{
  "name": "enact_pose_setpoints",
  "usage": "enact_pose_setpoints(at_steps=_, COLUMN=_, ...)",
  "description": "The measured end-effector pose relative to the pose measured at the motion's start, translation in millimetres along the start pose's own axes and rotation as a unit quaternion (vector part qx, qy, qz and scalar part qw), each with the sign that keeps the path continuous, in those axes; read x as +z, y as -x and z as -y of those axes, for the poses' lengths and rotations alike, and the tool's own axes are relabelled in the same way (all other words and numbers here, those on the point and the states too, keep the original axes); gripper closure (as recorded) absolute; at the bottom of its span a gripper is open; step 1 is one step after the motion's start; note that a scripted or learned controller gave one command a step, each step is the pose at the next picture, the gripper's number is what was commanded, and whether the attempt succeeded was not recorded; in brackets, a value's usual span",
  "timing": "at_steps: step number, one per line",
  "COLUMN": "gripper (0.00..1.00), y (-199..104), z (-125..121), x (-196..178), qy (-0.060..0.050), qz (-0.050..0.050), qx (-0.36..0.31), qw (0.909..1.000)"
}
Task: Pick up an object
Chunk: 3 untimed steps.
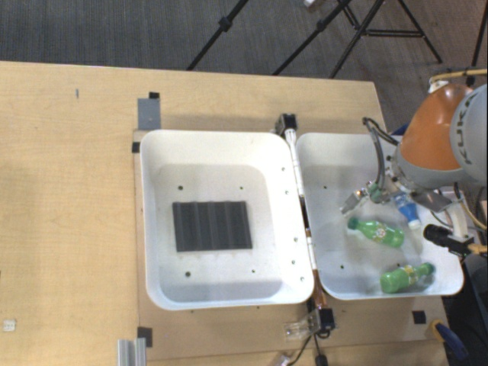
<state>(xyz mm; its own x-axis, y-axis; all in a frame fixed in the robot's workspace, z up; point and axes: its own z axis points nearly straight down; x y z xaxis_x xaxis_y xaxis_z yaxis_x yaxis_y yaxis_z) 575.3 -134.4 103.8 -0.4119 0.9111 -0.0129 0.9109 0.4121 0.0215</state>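
Claw (364, 198) beside glossy green bottle (376, 232); ribbed dark pad (212, 226) left bin (152, 204).

Even, diffuse overhead light, moderately bright, no hard shadows. White bins (221, 147) read near blown-out on the rims; soft grey shading along the inner walls and floor of the left one. Dark ribbed mat (212, 226) keeps its detail, no glare. Bench (69, 204) is flat tan, evenly lit. Carpet at the top goes darker. Overall slightly soft, low-res; arm (438, 139) at the right edge looks blurred, green bottles (377, 232) smeared.
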Motion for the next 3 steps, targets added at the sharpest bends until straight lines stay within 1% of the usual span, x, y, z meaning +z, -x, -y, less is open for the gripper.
enact_pose_setpoints(at_steps=1, gripper=0.00, y=-22, z=21, x=10, qy=-0.007, qz=-0.006, qx=-0.155, qw=0.9879)
enact_pose_setpoints(at_steps=2, gripper=1.00, y=-22, z=17, x=-3, qy=-0.003, qz=-0.003, qx=-0.156, qw=0.9878)
enact_pose_setpoints(at_steps=3, gripper=0.00, y=-22, z=17, x=-3, qy=-0.003, qz=-0.003, qx=-0.156, qw=0.9878)
